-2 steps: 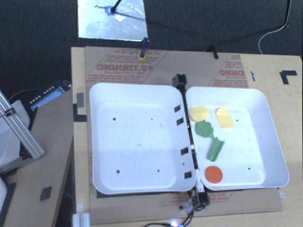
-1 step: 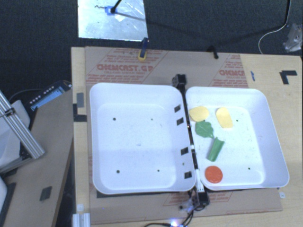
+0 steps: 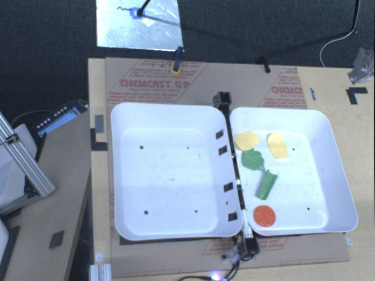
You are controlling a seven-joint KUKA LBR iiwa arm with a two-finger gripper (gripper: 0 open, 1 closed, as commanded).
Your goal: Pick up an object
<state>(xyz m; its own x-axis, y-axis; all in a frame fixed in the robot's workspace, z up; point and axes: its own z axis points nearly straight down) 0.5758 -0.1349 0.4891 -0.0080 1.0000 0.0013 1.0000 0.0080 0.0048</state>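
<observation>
Right shallow white plastic bin (image 3: 328, 157): five small items clustered near its left wall.
- Yellow rounded flat piece (image 3: 246, 140), pale yellow oblong piece (image 3: 278, 146), dark green leafy-shaped piece (image 3: 253, 160), green stubby cylinder (image 3: 266, 184), orange flat disc (image 3: 264, 216).
- All look light, rigid plastic; prob. smooth, may slip.
- Cylinder best candidate: thickest, pinch across short axis at mid-length. Touches leafy piece at top end.
- Disc lies apart but flat, hard to grip.
- Left shallow white bin (image 3: 170, 168) adjoins.
- Hand state: cannot tell.
</observation>
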